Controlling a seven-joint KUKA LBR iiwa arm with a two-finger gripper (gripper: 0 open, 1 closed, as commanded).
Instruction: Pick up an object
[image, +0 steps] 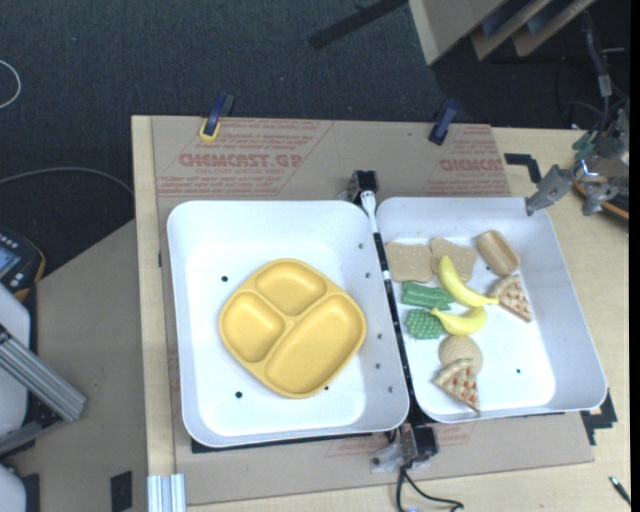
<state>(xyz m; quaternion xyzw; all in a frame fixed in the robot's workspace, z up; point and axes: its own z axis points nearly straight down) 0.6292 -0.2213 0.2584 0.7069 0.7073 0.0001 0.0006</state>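
The right bin (560, 330) holds several toy foods clustered toward its left side. Among them are a yellow banana (458, 284), a second banana (462, 320), two green vegetables (425, 296), a tan bread slice (407, 262), a brown roll (497, 252), a round bun (460, 351) and two pizza slices (514, 297) (458, 384). My gripper (582, 180) is at the view's upper right, above the bench just beyond the right bin's far right corner. It is apart from all the foods and nothing is in it.
The left bin (200, 260) holds a yellow three-part plate (291, 326). A black divider (378, 262) runs between the bins. Blue clamps (214, 116) (443, 122) stand at the bench's far edge. The right half of the right bin is bare white floor.
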